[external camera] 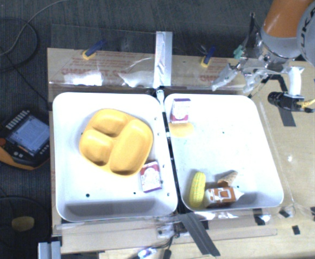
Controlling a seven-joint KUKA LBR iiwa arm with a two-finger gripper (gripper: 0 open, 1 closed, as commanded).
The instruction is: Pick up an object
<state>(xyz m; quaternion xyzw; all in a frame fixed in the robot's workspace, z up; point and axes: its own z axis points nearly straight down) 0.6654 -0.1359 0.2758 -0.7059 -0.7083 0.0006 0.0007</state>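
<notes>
The left bin [65, 161] holds a big yellow plastic piece [115, 141] and a small carton [151, 177] beside it. The right bin [254, 144] has another carton [180, 110] far, corn [198, 189] and a brown box [221, 196] near. My gripper [242, 73] hovers beyond the right bin; whether it is open, I cannot tell.

Illumination bright and even from overhead. White bins [216, 144] near overexposure, surface detail washed out. Soft shadow along the near inner walls of both bins. Mild glare on clear plastic sheeting [119, 69] at the bench's far edge. Overall focus slightly soft.
</notes>
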